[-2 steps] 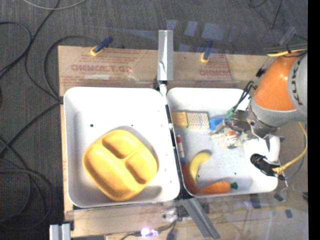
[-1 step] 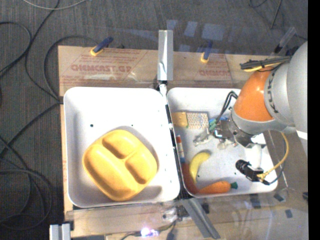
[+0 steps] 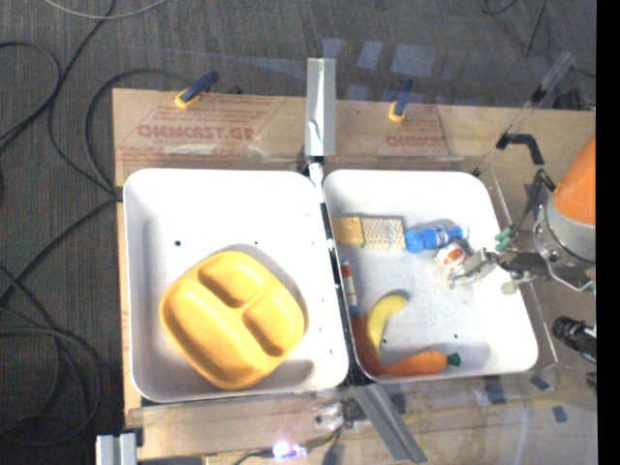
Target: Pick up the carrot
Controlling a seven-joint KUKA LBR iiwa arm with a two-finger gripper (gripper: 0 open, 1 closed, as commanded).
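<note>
One carrot [image 3: 415, 363] below end effector [image 3: 472, 269]

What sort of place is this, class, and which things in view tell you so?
Probably a robotics lab bench: a robot arm reaching over two white bins, toy food such as a carrot and banana, and loose cables on the floor.

A robotics lab w/ test bench: two white bins [image 3: 136, 260] on a cardboard-covered bench [image 3: 223, 134], held by clamps [image 3: 196, 89], loose cables [image 3: 58, 105] across grey carpet [image 3: 145, 27].
</note>
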